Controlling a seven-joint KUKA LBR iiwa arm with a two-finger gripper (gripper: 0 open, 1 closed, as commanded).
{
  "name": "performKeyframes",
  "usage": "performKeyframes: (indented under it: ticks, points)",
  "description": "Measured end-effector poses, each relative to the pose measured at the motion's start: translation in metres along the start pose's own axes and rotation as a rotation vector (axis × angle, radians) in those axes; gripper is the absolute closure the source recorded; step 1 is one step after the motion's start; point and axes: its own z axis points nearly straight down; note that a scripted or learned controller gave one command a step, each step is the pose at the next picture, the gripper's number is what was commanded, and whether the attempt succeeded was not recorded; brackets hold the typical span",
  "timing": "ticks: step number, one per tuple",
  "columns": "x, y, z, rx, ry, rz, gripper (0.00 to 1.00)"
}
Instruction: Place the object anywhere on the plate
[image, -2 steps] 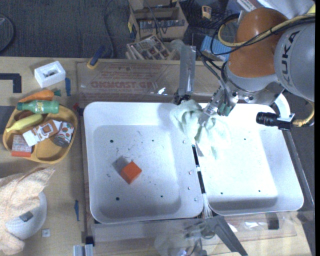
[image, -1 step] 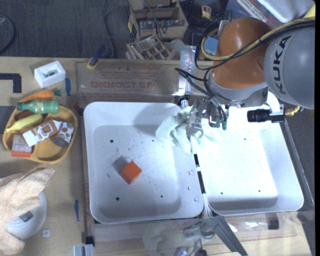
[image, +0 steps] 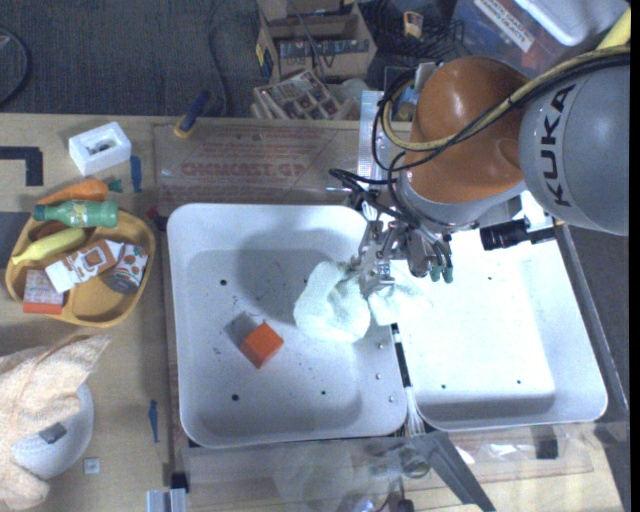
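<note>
The tool (image: 372, 272) hangs at the right rim of the left bin (image: 190, 300), reaching in from the right on the grey arm (image: 590, 130) with its orange band (image: 465, 110). Its metal fingers (image: 378, 262) point down and meet the upper right edge of the white plate (image: 332, 302); they look pressed on that rim, though I cannot tell for certain whether they are closed on it or merely touching.

Far left on the table (image: 40, 130), a wooden bowl (image: 110, 305) holds a green bottle (image: 80, 213), something yellow like a banana, and small printed packets. Above it sits a small white box (image: 100, 147). Below the bowl lies a pale cloth (image: 45, 395) with a light round thing beside it.

Inside the left bin, the object, an orange block (image: 263, 344) with a grey piece just beside it at its upper left, rests on the bin floor, apart from the plate and to its lower left. The plate lies tilted or crumpled against the bin's right wall, with nothing on it.

The right bin (image: 500, 390) sits flush beside the left, its upper part covered by the arm's wrist. Black and yellow cables (image: 450, 135) loop over the orange band.
</note>
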Motion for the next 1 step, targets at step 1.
performKeyframes:
  ticks: [1]
  points:
    - [0.0342,0.0417,0.0046,0.0,0.0,-0.005,1.0]
